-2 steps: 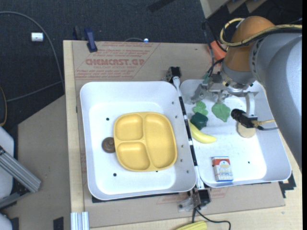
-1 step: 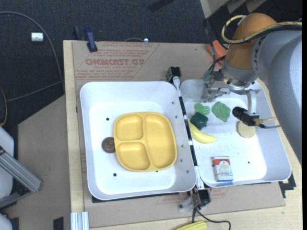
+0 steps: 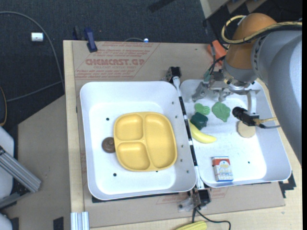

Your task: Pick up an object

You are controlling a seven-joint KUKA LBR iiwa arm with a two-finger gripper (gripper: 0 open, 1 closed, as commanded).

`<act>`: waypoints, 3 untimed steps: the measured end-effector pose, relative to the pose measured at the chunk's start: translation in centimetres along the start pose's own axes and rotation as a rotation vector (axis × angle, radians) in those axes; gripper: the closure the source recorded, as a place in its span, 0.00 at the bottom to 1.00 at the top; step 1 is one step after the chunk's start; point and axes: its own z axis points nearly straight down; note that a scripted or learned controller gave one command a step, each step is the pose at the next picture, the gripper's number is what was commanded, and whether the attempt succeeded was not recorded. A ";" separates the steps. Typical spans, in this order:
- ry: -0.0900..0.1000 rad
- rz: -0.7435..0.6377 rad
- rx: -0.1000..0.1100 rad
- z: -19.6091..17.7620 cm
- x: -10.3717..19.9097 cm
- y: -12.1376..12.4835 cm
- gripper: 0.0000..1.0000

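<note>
**Over the far end of the view's right-hand bin, the pincer hangs close to the green pieces**

Above the far end of that white bin [image 3: 268, 164] the pincer [image 3: 211, 93] hangs from the grey arm [image 3: 283, 75]. The arm's orange band [image 3: 249, 37] sits just behind it. Whether the pincer is apart or together cannot be told from this slant, and nothing can be seen clamped in it.

Nearest to it, just on its camera side, lie a pale green piece [image 3: 221, 111] and a smaller green piece [image 3: 203, 108]. A dark green block [image 3: 199, 120] sits just beyond the smaller piece. Farther toward the camera a banana [image 3: 203, 137] lies beside the bin's inner wall. A tan disc [image 3: 247, 130] rests near the pincer, nearer the camera and on the arm's side. Well away from the pincer, at the bin's near end, lies a small red, white and blue box [image 3: 222, 169].

To the view's left of the pincer, past the wall where the bins meet, is the second white bin [image 3: 91, 104]. It holds a yellow divided plate [image 3: 144, 141], with a brown round thing [image 3: 108, 144] touching the plate's side away from the pincer.

Both bins stand on a pale brown worktop [image 3: 120, 59] printed with red lettering. A blue clip [image 3: 89, 40] sits at the worktop's far corner, well apart from the pincer. Dark carpet floor [image 3: 33, 80] surrounds the worktop, and a pale cable [image 3: 45, 35] curves across it.
</note>
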 end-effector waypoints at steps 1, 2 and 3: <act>0.001 0.004 0.008 1.1 -8.0 -6.8 0.00; 0.003 0.000 0.003 1.0 -2.9 -1.1 0.00; 0.003 0.001 0.002 1.0 -0.8 -0.1 0.00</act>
